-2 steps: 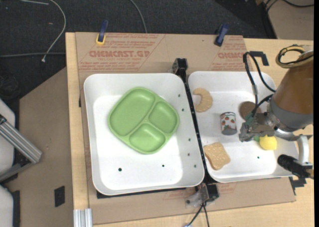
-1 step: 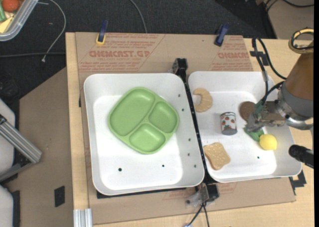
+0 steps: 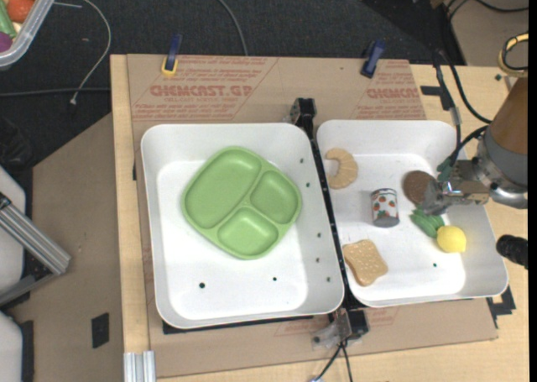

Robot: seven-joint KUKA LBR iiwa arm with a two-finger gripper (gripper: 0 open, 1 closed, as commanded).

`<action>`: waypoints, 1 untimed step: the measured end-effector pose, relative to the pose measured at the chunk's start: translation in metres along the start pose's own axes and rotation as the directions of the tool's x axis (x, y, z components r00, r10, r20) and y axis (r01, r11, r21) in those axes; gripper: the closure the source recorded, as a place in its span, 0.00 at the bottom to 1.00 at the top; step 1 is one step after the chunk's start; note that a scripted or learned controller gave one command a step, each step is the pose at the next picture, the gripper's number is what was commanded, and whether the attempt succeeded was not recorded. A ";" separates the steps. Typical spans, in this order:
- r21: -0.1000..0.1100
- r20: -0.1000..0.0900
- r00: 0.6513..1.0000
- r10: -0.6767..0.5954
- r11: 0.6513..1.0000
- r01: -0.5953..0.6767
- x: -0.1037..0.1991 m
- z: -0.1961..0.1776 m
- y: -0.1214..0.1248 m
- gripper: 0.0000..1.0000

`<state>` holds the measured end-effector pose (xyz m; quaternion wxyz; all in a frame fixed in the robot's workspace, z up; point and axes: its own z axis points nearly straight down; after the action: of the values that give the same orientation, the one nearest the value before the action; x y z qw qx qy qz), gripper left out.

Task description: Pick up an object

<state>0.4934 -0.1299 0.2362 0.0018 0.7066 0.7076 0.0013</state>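
Camera view: gripper low over the right bin's three o'clock side

Printed in red on the bench board (image 3: pixel 126 204) at twelve o'clock: "CHEMCAST GP", repeated and partly cut off. Left bin (image 3: pixel 185 288) holding a green divided plate (image 3: pixel 242 202). Right bin (image 3: pixel 403 275) crowded: toast slice (image 3: pixel 365 261) at six o'clock, bagel half (image 3: pixel 341 167) at ten, small can (image 3: pixel 384 206) centre, label too small to read. Gripper (image 3: pixel 442 193) just beside the brown disc (image 3: pixel 414 185), above the green piece (image 3: pixel 426 222) and lemon (image 3: pixel 451 239); whether apart or together, cannot tell. Best to settle on one item, centre over it, descend straight, close before lifting
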 end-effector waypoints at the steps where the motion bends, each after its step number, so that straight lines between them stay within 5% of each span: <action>1: 0.003 -0.003 1.000 -0.006 1.000 0.006 0.058 0.003 0.025 1.00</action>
<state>0.5179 -0.0718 0.2334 -0.0002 0.7044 0.7098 0.0015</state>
